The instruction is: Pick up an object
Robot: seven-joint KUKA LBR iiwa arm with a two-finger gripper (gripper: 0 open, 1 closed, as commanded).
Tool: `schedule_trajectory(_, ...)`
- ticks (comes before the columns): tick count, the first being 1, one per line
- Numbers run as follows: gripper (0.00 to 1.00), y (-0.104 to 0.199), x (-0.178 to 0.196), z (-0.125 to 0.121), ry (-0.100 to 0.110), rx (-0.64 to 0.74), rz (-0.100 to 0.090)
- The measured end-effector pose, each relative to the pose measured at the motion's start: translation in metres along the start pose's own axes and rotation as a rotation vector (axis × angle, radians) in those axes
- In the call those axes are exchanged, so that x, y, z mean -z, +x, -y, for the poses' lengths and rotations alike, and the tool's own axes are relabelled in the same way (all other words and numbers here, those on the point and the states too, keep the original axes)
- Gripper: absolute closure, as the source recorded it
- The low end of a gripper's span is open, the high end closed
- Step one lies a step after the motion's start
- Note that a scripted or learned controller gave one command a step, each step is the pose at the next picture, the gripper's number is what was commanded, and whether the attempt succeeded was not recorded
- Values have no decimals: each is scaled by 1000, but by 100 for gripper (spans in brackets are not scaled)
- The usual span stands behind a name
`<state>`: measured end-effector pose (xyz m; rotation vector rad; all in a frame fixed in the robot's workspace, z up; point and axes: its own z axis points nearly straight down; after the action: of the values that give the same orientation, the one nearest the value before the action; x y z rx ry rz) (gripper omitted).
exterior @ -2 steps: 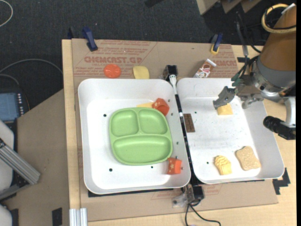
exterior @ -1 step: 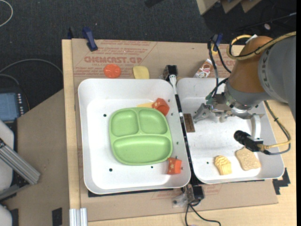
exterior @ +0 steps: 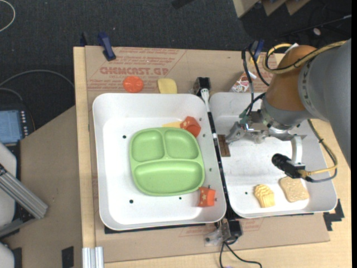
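Observation:
The grey arm with its orange band comes in from the right over the right bin (exterior: 240,205). Its gripper (exterior: 245,132) hangs low near that bin's upper left part, close to the wall shared with the left bin. A small brown piece (exterior: 223,147) lies just below and left of the gripper, by that wall. A yellow ridged toy (exterior: 264,195) and a tan bread-like toy (exterior: 294,189) lie at the bin's lower right, apart from the gripper. The arm hides what lies under it.
The left bin (exterior: 109,149) bears a green divided plate (exterior: 166,161), a red-orange toy (exterior: 191,125) at its upper right and a small red toy (exterior: 206,196) at its lower right. An orange piece (exterior: 133,84) and a yellow piece (exterior: 167,86) rest on the cardboard behind it.

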<state>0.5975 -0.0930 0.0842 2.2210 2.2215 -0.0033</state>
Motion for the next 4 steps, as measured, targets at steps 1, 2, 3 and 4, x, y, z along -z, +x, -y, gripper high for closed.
schedule_trajectory(1,100,0,11,0,-3,0,-1)
schedule_trajectory(2,100,-34,99,25,-10,-4,3)
schedule_trajectory(3,100,56,131,46,-3,8,-5)
schedule_trajectory(4,100,15,99,26,-1,-3,0)
